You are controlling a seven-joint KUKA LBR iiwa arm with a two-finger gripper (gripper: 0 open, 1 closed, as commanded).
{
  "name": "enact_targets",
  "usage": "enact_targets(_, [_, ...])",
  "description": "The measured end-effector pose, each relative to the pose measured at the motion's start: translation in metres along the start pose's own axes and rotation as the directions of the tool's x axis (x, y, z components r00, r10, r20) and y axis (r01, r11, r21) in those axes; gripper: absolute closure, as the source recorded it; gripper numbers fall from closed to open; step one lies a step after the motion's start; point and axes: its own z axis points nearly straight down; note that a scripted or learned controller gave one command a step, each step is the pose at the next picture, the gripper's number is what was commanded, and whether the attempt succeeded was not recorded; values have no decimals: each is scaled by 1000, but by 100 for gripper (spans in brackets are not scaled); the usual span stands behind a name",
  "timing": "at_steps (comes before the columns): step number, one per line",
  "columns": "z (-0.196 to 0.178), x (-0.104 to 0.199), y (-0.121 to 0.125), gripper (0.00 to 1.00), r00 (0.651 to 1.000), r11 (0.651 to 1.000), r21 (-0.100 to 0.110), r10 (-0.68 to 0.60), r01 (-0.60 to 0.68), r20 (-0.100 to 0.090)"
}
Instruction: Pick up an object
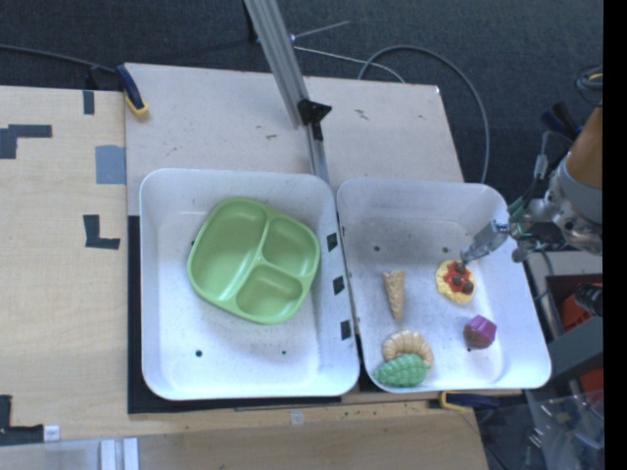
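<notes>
Arm point(578, 179) cut off at right edge, fingers point(482, 242) too blurred to judge

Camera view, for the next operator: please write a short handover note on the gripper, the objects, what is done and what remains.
Gripper: low over the right bin, close above the small tart; nothing visible held.
Right bin objects: tart, cone, purple piece, croissant-like pastry, green knobbly piece touching it at the front edge.
Left bin: green divided plate.
Done: approach to the tart.
Left: grasp and lift an object; the tart seems the likely target.
</notes>
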Motion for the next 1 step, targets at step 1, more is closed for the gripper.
enact_targets(1, [0, 0, 0, 0, 1000, 1000, 0, 0, 0, 0])
